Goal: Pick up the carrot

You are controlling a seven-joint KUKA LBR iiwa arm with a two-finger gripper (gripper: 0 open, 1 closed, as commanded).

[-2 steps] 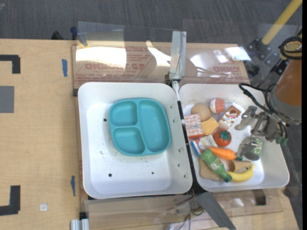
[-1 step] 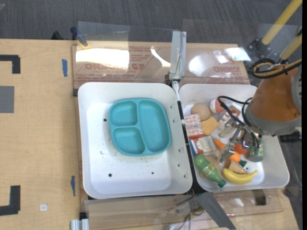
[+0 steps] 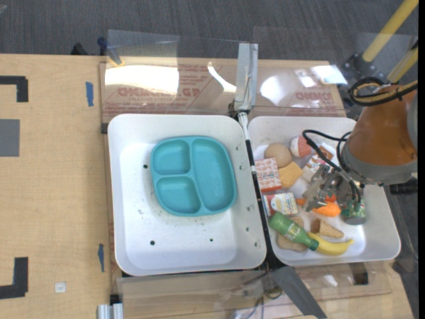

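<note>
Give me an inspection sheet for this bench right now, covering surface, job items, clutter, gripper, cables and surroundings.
Surface: two white bins side by side; left bin holds a teal divided plate.
Job's things: carrot lies in the right bin, right by the gripper.
Clutter: green bottle, banana, red-and-white carton, cheese wedge and other toy food crowd the right bin.
Grippers: gripper low over the food pile; finger state unclear.
Cables: black cable loops by the wrist.
Surroundings: wooden bench, grey carpet.

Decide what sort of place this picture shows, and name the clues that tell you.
Probably a robotics lab test bench: a robot arm reaches over two white bins, one holding toy food such as a carrot and banana, the other a teal divided plate.
</note>
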